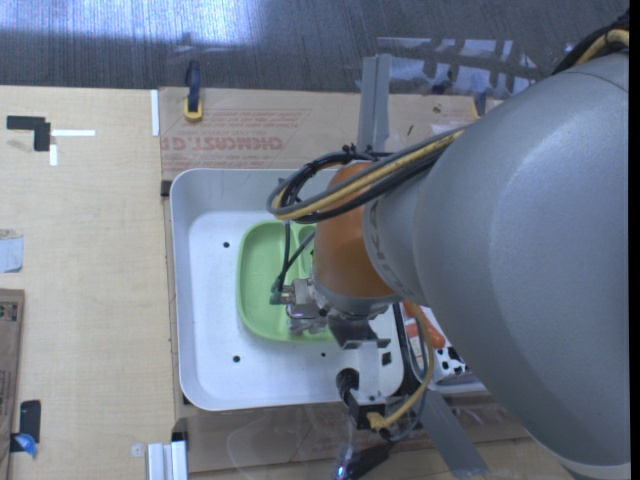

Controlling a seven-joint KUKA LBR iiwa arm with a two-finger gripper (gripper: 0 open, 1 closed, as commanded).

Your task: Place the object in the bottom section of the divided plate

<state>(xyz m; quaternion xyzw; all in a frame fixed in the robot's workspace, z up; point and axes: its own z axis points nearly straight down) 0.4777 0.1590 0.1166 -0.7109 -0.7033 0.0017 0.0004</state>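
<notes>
1. The grey KUKA arm point(520, 238) reaches in from the right and covers much of the white bin point(200, 298). Its orange band point(340, 248) and wrist sit right over the green divided plate point(258, 278), so only the plate's left part is on show.
2. The gripper point(345, 333) is buried under the wrist housing and cables. Whether it is open or closed, and whether it carries anything, cannot be told.
3. The object to be placed cannot be made out; it may be hidden beneath the wrist.
4. Risk: the plate's dividers are concealed, so a release here could land in the wrong section or on a ridge and roll away.
5. Risk: the wrist looks close to the plate, and a low descent could nudge or tip it against the bin floor.
6. Risk: the black-and-yellow cable loop point(300, 193) hangs near the plate rim and might snag.
</notes>
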